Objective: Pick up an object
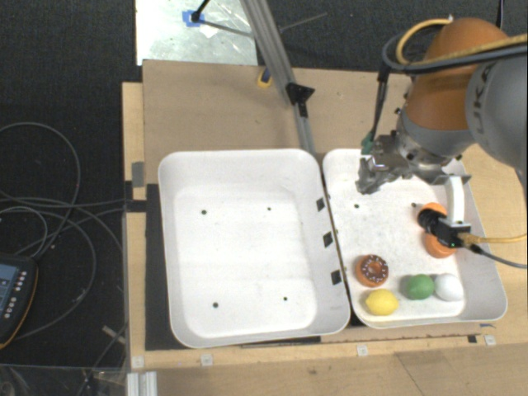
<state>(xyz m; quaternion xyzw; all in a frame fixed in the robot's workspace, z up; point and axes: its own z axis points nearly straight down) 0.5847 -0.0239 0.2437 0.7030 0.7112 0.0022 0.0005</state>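
With the claw [373, 174] poised at the right bin's [487, 304] far edge, grip state unreadable, it should descend squarely over the doughnut [373, 270] by the near edge.

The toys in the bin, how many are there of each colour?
Brown donut: 1
Yellow: 1
Green: 1
White: 1
Orange, partly hidden by a black fitting and cable: 1
Total: 5, all in the right bin.
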